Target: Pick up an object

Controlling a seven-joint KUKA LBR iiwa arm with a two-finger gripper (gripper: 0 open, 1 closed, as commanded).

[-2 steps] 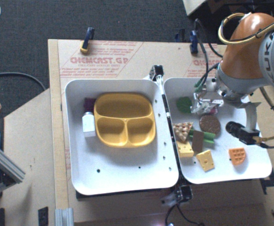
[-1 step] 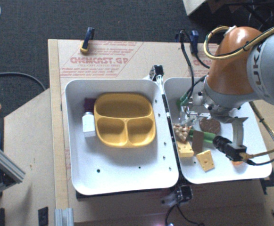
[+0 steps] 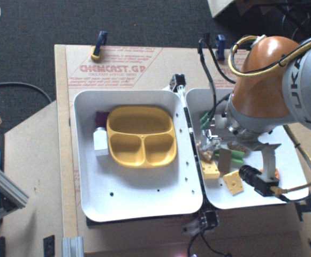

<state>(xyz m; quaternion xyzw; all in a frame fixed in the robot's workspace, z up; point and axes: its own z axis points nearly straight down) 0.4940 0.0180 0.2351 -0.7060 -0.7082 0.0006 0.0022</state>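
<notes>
The right bin [image 3: 291,197] holds several small items under the arm. Two yellow cheese-like wedges lie near its front left, one [image 3: 233,182] further front than the other [image 3: 210,170]. A green piece [image 3: 204,120] sits by the left wall, and a dark olive block [image 3: 225,158] lies in the middle. My gripper [image 3: 212,138] reaches down over the left part of this bin, just above the small brownish item [image 3: 206,154]. The orange wrist band [image 3: 262,84] hides most of it.
In the left bin [image 3: 85,143] there is a yellow divided plate [image 3: 141,135], a small white bottle [image 3: 100,141] and a purple piece [image 3: 101,116]. A black cable plug [image 3: 254,179] hangs off the arm over the right bin's front. A clamp [image 3: 98,46] sits on the board behind.
</notes>
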